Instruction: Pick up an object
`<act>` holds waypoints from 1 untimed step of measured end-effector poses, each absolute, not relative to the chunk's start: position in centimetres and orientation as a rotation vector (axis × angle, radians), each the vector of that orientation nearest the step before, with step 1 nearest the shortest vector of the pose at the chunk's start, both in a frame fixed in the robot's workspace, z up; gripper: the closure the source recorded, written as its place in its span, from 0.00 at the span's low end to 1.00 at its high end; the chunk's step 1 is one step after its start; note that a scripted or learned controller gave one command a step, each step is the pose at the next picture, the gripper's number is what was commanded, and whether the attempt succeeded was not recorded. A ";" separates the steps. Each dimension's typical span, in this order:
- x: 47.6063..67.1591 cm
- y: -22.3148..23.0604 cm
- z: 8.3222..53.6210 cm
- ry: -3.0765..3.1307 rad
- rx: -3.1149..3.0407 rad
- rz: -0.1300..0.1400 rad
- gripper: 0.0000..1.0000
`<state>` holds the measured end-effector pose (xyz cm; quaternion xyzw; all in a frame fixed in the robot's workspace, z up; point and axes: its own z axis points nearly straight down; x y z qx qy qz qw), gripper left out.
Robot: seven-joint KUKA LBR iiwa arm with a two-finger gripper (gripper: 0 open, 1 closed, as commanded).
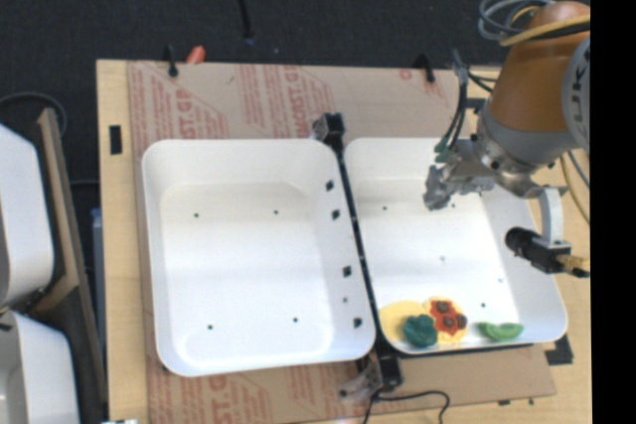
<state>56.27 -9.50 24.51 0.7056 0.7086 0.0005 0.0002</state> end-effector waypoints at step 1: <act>56.3 -5.2 24.9 2.225 2.217 0.002 1.00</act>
